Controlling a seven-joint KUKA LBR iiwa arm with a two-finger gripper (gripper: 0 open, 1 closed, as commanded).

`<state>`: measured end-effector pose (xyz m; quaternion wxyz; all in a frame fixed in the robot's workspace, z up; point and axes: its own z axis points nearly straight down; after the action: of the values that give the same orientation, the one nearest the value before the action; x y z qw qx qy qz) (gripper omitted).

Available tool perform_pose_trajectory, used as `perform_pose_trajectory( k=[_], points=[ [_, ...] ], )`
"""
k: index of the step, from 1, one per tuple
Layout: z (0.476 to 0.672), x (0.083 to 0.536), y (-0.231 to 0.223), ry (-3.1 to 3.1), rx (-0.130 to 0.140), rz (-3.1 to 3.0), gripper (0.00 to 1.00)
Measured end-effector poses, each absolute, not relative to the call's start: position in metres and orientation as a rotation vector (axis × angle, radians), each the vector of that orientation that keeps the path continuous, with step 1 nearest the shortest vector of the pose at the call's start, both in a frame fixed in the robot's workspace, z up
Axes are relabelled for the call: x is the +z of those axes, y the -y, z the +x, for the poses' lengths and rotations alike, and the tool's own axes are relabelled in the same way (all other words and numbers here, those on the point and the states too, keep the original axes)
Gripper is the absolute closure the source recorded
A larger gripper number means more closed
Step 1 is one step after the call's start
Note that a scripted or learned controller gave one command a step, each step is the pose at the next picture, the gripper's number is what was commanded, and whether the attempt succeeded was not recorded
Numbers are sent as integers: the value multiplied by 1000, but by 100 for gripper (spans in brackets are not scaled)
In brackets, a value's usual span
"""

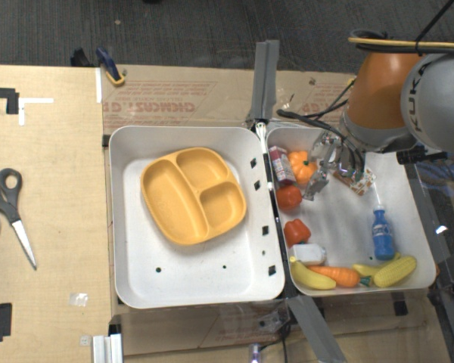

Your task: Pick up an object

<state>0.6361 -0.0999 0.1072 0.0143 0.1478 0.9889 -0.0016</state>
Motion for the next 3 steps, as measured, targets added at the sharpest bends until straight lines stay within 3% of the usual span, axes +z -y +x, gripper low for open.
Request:
perform_pose_trajectory(
  k=[2,3],
  points=[
    [645,99,105,-3047,-18,689,0],
    [646,106,105,-3048,-20,685,100]
  ],
)
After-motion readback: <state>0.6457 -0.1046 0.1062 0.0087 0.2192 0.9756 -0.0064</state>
